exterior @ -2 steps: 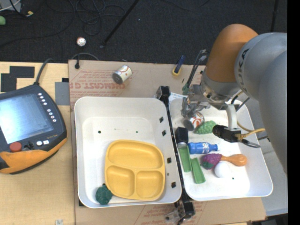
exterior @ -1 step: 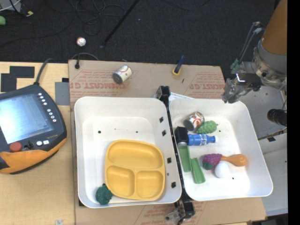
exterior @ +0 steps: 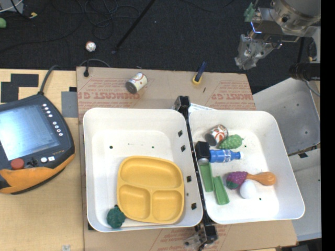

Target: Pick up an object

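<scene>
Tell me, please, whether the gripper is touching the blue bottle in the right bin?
Apart. The camera view shows the gripper raised beyond the bins' far edge, over the dark floor, while the blue bottle lies in the right bin, with cardboard and bin floor between them.

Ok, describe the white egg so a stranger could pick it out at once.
Look in the right bin, the one crowded with small toys, and go to its near right part. There the white egg lies just below a purple grape bunch and an orange drumstick-shaped toy. It is the only plain white, smooth, rounded piece among coloured ones.
</scene>
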Action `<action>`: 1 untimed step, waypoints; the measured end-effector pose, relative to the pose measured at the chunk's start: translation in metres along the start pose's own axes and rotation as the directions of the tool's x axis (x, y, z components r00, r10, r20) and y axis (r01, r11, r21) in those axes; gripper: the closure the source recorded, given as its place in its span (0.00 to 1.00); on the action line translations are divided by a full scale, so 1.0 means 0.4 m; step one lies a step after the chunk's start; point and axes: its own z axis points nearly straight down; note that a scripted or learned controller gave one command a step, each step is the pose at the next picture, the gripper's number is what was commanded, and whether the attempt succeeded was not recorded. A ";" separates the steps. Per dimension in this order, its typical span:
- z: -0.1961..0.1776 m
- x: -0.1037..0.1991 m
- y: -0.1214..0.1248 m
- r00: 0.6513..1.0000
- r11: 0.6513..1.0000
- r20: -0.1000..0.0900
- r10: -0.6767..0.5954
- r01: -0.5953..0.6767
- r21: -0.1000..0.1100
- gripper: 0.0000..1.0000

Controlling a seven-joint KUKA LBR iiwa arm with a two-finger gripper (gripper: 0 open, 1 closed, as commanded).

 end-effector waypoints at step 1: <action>0.123 -0.103 -0.179 1.000 1.000 0.000 0.011 -0.011 0.022 1.00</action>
